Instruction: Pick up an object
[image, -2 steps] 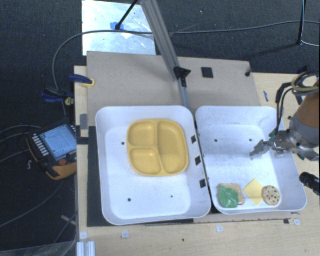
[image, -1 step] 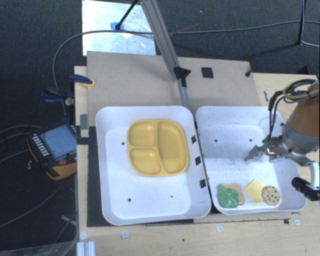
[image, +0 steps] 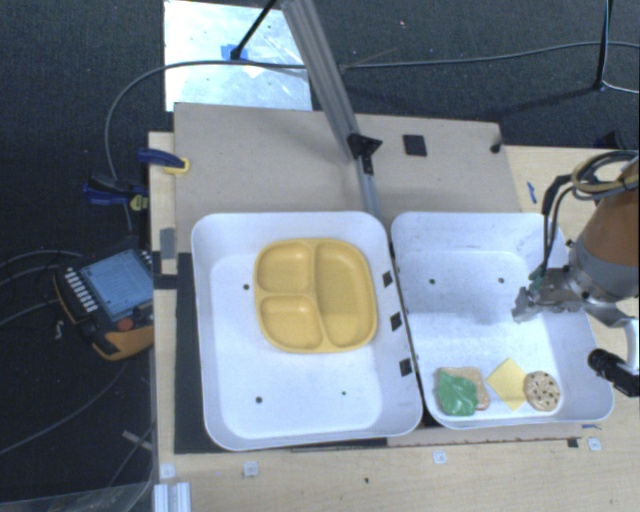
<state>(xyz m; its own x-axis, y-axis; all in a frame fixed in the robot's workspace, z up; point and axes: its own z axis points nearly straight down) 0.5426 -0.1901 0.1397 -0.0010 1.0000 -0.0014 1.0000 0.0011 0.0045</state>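
Three toy foods, green piece (image: 458, 392), yellow slice (image: 507, 382) and cookie (image: 541, 390), sit untouched along the right bin's (image: 470, 240) front edge. Gripper (image: 527, 303) hangs above them; can't tell its state. Pickup's not started.

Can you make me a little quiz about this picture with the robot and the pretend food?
1. True or false: the yellow tray sits in the left bin.
2. Which lies between the green-topped toast and the cookie: A) a spoon, B) the cheese slice, C) a cup?
3. Fill in: the gripper is over the ____ bin.

Key: 1 true; 2 B; 3 right.
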